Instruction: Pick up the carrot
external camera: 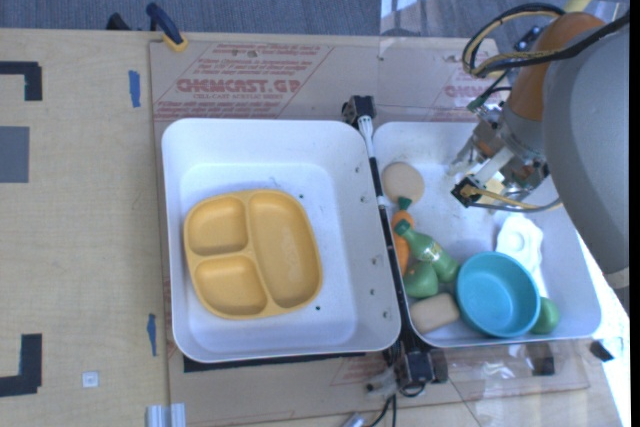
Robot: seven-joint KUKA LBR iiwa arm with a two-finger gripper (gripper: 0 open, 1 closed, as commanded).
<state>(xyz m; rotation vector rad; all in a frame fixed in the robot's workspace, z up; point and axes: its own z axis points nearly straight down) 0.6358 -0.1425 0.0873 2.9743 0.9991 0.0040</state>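
The carrot (402, 216) is a small orange piece with a green top. It lies in the right bin (570, 215) against its left wall, just below a round beige food item (403, 181). A green vegetable (425, 265) partly overlaps the carrot's lower end. My gripper (490, 177) hangs over the upper middle of the right bin, to the right of the carrot and a little above it in the view, well apart from it. Nothing shows between the gripper and the carrot.
The right bin also holds a blue bowl (497, 295), a white item (520, 241), a tan piece (433, 313) and a small green item (546, 316). A yellow divided plate (252, 252) lies in the left bin (200, 155).
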